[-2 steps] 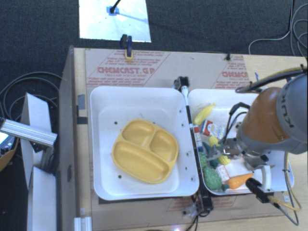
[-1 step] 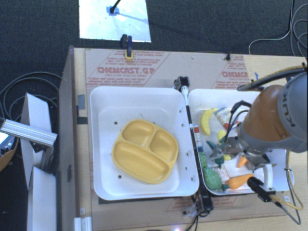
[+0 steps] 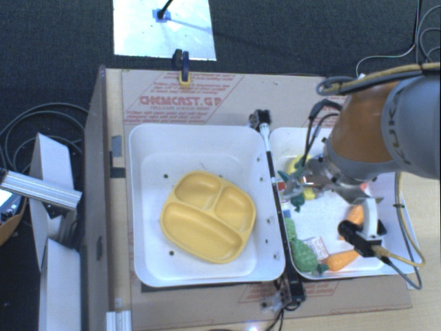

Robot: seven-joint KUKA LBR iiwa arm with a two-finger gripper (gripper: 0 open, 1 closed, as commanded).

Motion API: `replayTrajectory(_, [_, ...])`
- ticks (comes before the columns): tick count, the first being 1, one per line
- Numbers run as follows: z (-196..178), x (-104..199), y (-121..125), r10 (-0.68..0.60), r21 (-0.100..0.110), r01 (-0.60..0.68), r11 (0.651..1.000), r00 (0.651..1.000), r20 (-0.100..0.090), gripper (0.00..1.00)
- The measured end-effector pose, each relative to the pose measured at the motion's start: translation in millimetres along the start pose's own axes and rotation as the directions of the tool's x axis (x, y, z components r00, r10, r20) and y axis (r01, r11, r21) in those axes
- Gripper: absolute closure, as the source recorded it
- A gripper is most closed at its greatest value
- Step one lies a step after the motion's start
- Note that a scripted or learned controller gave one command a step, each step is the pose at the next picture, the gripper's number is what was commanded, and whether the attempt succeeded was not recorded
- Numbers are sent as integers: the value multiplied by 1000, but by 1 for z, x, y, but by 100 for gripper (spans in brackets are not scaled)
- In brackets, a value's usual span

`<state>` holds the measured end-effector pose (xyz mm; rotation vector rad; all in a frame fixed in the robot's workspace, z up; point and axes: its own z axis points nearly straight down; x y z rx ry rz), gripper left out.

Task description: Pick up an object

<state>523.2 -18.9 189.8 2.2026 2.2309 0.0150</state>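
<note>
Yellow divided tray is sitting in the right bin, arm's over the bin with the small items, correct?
Not quite. The camera view shows the yellow divided tray lying in the left bin, not the right one. The rest holds: the arm is over the right bin, the one with the small items, such as the carrot near its front edge.

You're looking at two smooth, glossy white plastic bins (image 3: 148, 185), a matt yellow plastic tray (image 3: 208, 216), a matt printed cardboard sheet (image 3: 179, 95) beneath, and dark rough carpet (image 3: 55, 40).
</note>
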Motion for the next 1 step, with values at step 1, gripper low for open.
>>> replayTrajectory(1, [-52,33,42,3,2,-3,1000,1000,1,100])
